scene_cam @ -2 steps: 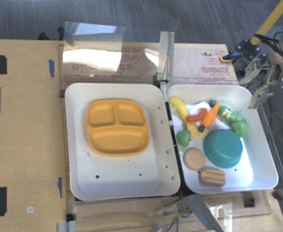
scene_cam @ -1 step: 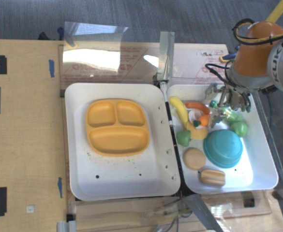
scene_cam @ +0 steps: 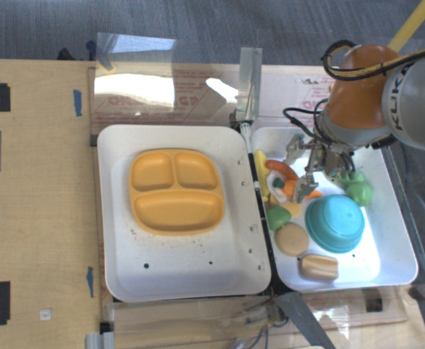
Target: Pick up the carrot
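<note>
The grey arm with its glossy orange band [scene_cam: 357,86] comes in from the right and reaches down into the right white bin [scene_cam: 397,264]. Its gripper [scene_cam: 312,177] hangs over the upper middle of this bin, and the thin metal fingers [scene_cam: 306,171] point down to a small orange piece, the carrot [scene_cam: 299,189]. The carrot lies just under the fingertips, between a reddish curved toy [scene_cam: 281,169] and the round turquoise bowl [scene_cam: 336,224]. The view here is crowded, so I cannot tell if the fingers are spread or pressed together, or if they touch the carrot.

Near the bowl there is a bumpy green vegetable [scene_cam: 357,190], a smooth green piece [scene_cam: 277,217], a round beige item [scene_cam: 293,238] and a tan loaf-shaped block [scene_cam: 319,267]. The left white bin [scene_cam: 118,209] has a smooth, shallow form and bears a yellow-orange plastic plate [scene_cam: 176,191] with three compartments and rounded corners.
</note>
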`<state>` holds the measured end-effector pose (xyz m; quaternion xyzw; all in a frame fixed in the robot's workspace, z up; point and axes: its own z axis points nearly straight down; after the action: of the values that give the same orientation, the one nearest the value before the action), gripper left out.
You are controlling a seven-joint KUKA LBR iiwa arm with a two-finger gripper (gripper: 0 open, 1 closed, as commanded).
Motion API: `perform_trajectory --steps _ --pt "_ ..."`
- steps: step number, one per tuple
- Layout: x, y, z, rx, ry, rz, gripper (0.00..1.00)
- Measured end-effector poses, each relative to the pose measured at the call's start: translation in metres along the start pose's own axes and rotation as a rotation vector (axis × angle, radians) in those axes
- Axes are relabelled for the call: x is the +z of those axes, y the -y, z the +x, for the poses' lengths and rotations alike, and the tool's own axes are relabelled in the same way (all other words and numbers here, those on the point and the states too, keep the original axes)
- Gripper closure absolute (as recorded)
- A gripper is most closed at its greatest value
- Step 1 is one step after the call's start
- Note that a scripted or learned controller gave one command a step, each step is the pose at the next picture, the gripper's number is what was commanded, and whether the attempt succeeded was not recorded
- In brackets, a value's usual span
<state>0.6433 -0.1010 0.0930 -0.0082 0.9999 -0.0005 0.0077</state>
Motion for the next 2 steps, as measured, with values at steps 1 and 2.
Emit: perform_trajectory --steps 1,2 --pt "0.002 0.033 0.033 0.476 -0.004 0.003 0.0" --pt "0.001 -0.007 0.057 0.482 -0.002 0.002 0.0"
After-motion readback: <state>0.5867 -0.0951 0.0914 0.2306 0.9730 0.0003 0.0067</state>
